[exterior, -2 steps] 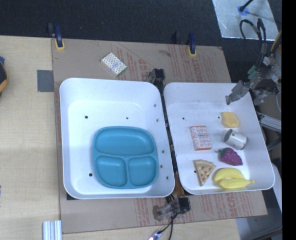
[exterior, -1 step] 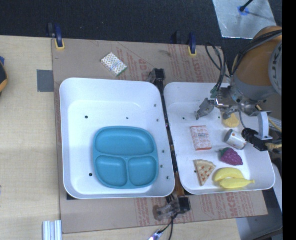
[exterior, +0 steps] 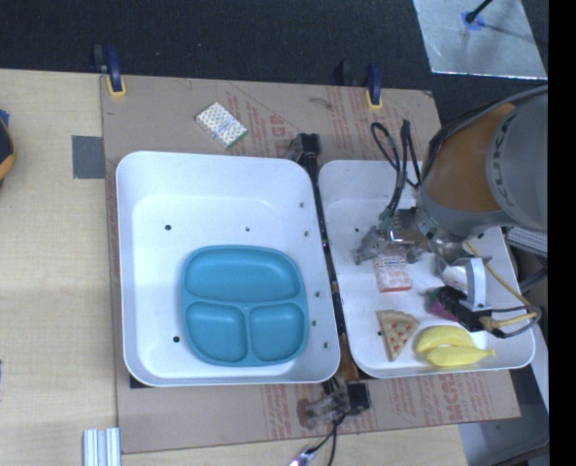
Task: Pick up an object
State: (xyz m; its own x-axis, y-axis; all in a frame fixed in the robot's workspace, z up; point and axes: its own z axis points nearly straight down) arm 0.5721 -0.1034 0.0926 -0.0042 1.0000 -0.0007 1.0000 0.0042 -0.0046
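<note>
My gripper (exterior: 392,249) hangs low over the upper middle of the right bin (exterior: 351,289), its fingers spread apart with nothing held between them. Just under and in front of it lies a small white packet with a red label (exterior: 393,275), flat on the bin floor. Nearer the front of that bin lie a toy pizza slice (exterior: 396,334) and a yellow banana (exterior: 451,347). A small pink thing (exterior: 440,304) sits to the right, partly hidden by the wrist.
The left bin (exterior: 142,221) holds a blue divided plate (exterior: 244,304) at its front middle. A small patterned packet (exterior: 220,123) lies on the cardboard behind the left bin. The arm's grey and orange body (exterior: 482,173) covers the right bin's far right corner.
</note>
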